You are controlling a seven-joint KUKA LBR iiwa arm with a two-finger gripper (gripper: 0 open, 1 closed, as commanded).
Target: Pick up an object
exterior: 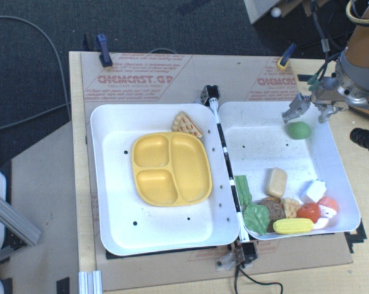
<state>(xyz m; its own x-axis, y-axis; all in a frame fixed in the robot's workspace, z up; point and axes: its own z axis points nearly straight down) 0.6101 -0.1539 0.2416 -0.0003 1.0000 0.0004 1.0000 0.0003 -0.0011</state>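
Hovering gripper [311, 107] over right bin [338, 158] far corner, fingers spread, nothing between them; green object [299, 130] just beneath, on bin floor; approach step; next: descend, straddle it, close

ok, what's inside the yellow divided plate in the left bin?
Nothing visible: all three compartments of the yellow divided plastic plate look bare. A tan waffle piece lies beyond its far rim; whether they touch is unclear.

Grey arm [355, 72], orange band, dark cables, possibly teal-tinted metal fingers [295, 110]
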